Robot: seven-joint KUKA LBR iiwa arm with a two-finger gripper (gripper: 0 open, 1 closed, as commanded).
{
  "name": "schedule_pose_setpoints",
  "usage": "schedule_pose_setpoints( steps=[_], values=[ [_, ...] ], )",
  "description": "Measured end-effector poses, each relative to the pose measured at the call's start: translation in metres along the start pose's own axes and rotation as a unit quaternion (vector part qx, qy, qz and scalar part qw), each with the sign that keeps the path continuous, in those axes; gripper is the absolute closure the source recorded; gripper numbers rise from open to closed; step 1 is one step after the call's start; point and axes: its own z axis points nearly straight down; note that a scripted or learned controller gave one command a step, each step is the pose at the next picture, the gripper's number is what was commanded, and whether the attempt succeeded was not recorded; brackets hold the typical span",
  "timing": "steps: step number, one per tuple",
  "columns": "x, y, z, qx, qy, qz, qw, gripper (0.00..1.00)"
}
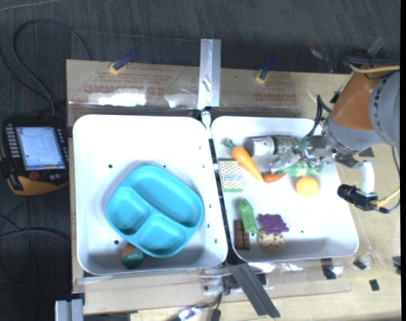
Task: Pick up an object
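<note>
Right bin: one carrot, one orange, one grape bunch. Gripper finger spread: cannot tell.

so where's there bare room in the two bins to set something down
Left bin: bare floor along its back and left sides, around the blue tray. Right bin: open patch at front right, below the orange ball. Crowded near the carrot and pincer.

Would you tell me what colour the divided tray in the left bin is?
The divided tray is light blue, seen clearly in the camera view.
</note>
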Motion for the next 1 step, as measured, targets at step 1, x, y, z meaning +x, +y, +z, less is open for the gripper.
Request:
schedule_pose_setpoints(
  steps=[1],
  values=[
    [-0.0176,0.0401,-0.0579,0.001,-0.011,-0.007,0.9999,0.0]
  ],
)
